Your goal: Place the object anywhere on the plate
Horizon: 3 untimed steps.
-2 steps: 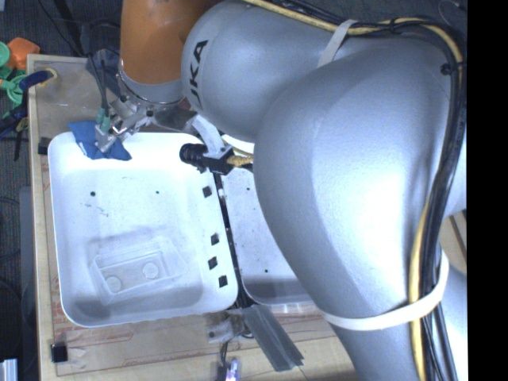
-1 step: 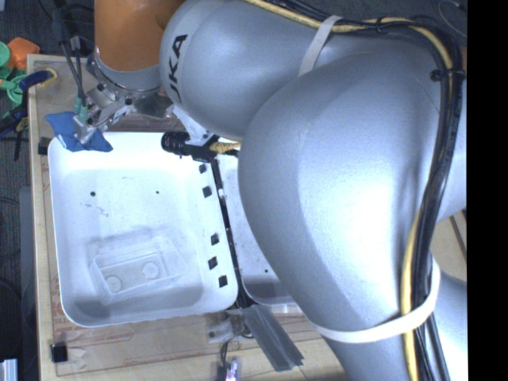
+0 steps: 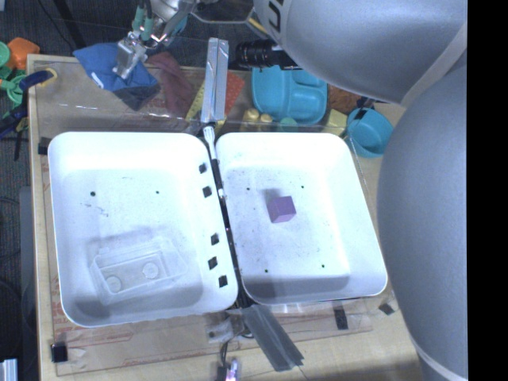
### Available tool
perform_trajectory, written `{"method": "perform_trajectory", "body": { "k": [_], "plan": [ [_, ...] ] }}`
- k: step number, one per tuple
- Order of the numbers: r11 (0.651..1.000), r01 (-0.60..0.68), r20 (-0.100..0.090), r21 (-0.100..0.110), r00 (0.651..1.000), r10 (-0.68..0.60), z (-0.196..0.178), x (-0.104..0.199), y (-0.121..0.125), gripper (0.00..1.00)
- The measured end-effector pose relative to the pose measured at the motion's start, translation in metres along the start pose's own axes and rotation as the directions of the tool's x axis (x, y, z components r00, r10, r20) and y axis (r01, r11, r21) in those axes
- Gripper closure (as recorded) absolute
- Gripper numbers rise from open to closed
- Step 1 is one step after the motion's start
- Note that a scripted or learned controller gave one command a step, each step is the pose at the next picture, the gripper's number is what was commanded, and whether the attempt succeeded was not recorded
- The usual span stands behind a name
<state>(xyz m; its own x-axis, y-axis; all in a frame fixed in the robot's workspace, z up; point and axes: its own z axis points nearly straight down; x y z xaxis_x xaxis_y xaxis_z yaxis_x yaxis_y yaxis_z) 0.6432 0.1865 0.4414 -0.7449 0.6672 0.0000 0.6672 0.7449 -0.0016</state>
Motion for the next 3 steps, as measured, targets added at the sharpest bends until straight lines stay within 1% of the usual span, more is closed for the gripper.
{"method": "perform_trajectory", "body": {
  "k": [1, 2, 3],
  "plan": [
    [0.968, -0.250, -0.002, 0.008, 0.968, 0.250, 0.103, 0.055, -0.012, 1.00],
    [0.984, -0.178, -0.001, 0.005, 0.984, 0.178, 0.153, -0.009, -0.067, 1.00],
    [1.000, -0.022, 0.000, 0.002, 1.000, 0.022, 0.156, -0.069, -0.073, 1.00]
  ]
}}
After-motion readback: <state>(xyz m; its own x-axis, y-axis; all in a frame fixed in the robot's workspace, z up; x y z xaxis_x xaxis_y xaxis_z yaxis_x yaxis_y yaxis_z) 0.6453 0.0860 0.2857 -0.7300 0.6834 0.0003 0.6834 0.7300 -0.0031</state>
